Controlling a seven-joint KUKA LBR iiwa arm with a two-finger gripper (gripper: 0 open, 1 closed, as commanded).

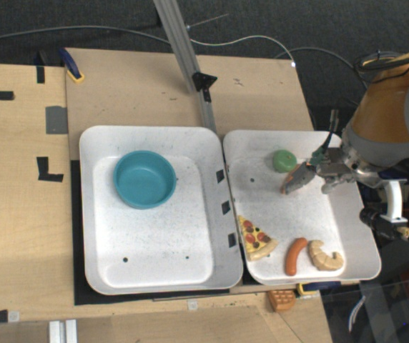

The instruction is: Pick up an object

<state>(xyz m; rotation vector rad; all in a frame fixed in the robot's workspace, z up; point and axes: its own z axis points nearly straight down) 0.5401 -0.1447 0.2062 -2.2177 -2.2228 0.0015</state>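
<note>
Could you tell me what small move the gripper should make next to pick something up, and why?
Probably a short shift toward the small round green object. The gripper hangs in the right white bin just beside it, nothing between its open fingers, and that object lies nearest.

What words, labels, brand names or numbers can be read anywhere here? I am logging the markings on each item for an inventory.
None can be read.
The blue bowl, green ball, pizza slice, sausage and croissant carry no lettering.
The black tape marks on the bench are plain shapes, not characters.
The claw and arm show no legible label.
</note>
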